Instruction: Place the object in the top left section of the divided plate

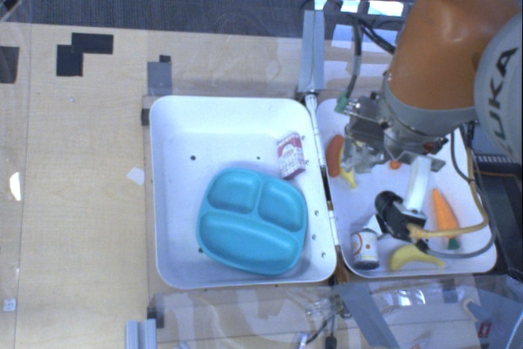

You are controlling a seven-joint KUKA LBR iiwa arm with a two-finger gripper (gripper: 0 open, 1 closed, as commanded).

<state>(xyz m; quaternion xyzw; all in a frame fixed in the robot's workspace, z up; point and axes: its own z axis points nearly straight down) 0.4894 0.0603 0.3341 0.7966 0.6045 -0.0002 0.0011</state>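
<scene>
The blue divided plate (253, 221) lies in the left bin (176, 176), toward its front. A small red and white packet (291, 155) leans by that bin's right wall, just behind the plate. My gripper (356, 161) hangs over the rear left of the right bin (482, 257), with the arm's orange band above it. Directly beneath it lie a red-orange piece (334, 155) and a small yellow piece (349, 176). The wrist hides the gripper's tip, so nothing can be seen held in it.
The right bin also holds an orange carrot (444, 210), a yellow banana (411, 259) and a small cup (365, 248) near its front. A raised divider wall (320, 176) separates the two bins.
</scene>
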